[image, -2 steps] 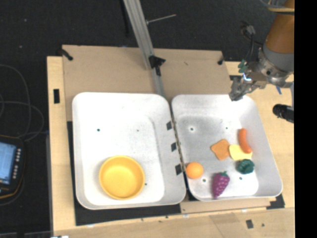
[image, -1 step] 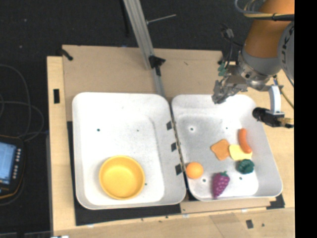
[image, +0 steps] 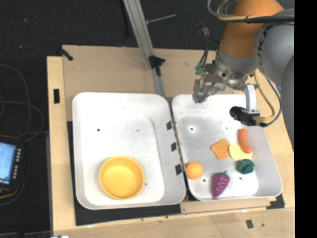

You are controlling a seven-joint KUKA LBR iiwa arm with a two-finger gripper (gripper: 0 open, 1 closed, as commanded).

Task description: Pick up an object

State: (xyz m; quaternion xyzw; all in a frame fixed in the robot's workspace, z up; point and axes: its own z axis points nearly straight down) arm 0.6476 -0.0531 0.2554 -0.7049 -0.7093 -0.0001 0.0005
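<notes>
Toy foods [image: 229,157] in right bin's near end, hand [image: 200,96] well apart

The arm [image: 277,38] is smooth grey, with a rounded orange band [image: 245,21] above the wrist. Thin pale cables loop over that band, and darker and yellowish ones trail below it. Under the band sits a dull metal gripper [image: 200,94].

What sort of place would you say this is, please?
Probably a robotics lab grasping bench: a grey arm over two white bins, toy food such as purple grapes, and a handheld control pendant.
</notes>
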